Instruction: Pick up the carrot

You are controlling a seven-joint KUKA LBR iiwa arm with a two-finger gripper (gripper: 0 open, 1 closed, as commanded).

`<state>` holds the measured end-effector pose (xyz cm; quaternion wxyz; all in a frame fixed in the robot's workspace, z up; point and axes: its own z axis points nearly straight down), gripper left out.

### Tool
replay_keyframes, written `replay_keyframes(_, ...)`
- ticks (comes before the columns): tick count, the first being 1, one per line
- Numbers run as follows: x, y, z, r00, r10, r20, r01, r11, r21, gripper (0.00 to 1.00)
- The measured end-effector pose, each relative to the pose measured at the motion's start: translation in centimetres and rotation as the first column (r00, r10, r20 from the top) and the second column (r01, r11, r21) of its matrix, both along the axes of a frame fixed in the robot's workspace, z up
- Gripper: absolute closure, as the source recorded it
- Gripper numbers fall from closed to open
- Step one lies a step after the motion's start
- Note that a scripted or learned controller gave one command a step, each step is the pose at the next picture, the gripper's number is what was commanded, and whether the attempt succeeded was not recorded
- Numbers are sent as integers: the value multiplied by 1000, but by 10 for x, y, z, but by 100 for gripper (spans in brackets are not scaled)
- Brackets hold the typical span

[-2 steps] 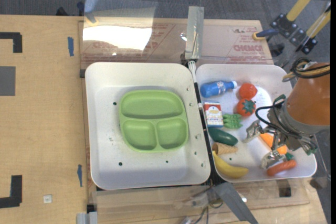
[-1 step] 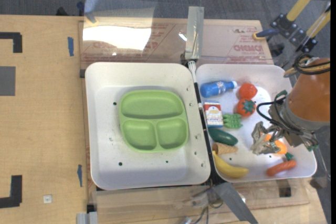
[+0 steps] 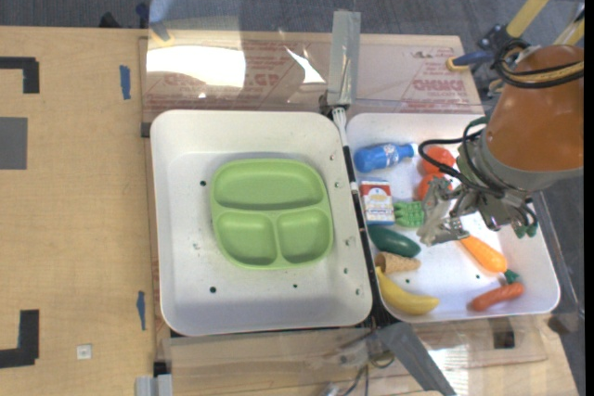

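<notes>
Camera view, looking down at a slant on the bench: two shallow white bins lie side by side, the left bin [image 3: 176,199] holding a green divided tray [image 3: 272,211] with one long compartment along its far side and two smaller ones nearer the camera. All further positions are given relative to this tray. To its right, across the divider where the two rims meet, the right bin [image 3: 543,278] holds the loose items: a blue bottle [image 3: 382,155] lies at the far end; a small red-and-white carton [image 3: 377,202] sits just across the divider; a dark green vegetable [image 3: 396,242] lies nearer the camera than the carton; a yellow banana [image 3: 406,294] rests at the bin's near edge. The carrot [image 3: 497,295], orange-red with a green tip, lies at the near right corner of that bin, well apart from the tray; an orange item [image 3: 485,254] lies just beyond it. The arm enters from the right, its orange band [image 3: 538,121] above the bin. The gripper [image 3: 444,220] hangs over the middle of the right bin, well apart from the carrot; its metal fingers appear slightly parted, with nothing visibly between them.
</notes>
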<state>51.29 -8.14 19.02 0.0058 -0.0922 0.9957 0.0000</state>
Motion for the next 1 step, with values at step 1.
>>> replay_keyframes(1,71,-71,-13,990,143,-4,-143,990,-3,100)
